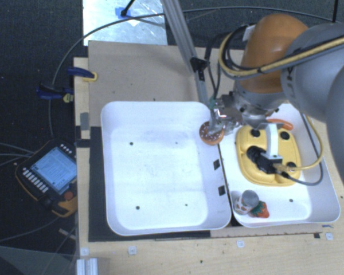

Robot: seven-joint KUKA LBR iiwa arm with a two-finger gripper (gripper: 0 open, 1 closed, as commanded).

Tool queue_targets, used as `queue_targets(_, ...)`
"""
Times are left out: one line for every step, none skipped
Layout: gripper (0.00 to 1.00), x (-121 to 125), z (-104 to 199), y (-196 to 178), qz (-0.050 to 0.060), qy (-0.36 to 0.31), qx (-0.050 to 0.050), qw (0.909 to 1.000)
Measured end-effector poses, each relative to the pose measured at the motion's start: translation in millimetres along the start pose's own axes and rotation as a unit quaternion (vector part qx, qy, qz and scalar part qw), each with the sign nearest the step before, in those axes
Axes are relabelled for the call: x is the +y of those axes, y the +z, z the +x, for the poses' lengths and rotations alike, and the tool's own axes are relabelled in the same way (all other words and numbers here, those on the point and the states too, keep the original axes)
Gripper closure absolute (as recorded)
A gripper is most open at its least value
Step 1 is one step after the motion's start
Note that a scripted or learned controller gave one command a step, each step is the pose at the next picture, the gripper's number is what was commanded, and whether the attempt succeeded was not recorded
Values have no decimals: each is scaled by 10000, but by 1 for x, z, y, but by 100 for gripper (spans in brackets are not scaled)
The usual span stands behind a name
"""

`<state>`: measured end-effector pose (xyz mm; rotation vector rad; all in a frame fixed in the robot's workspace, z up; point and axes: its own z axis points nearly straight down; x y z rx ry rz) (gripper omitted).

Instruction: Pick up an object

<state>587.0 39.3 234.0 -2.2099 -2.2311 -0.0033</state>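
1. I see my grey arm (327,73) reach in from the right, with its orange band (269,50) over the right bin.
2. The gripper (217,119) hangs at the wall where the two white bins meet.
3. Right under the gripper I see a small round brown thing (211,133). It looks like a cookie or a little disc. It sits at the top right edge of the left bin (155,171).
4. The round brown thing touches the gripper tip or sits just below it. I cannot tell if the gripper pinches it, and I cannot tell how the gripper is set.
5. In the right bin (309,208) a yellow toy (269,156) lies flat. It has black spots and a white strip on it.
6. Near the front of the right bin I see a small grey ball (249,198) next to a small red and green thing (260,209).
7. Yellow and black cables (301,162) loop over the yellow toy and hide part of it.
8. A thin grey pole (180,33) leans over the worktop (137,73) behind the gripper.
9. Left of the worktop a hand controller (50,173) with a lit screen lies on the dark floor.
10. Blue clamps (74,72) grip the left edge of the worktop.
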Motion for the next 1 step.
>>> queue_targets(100, -15, 51, 10, 7, 1, 1, 10000)
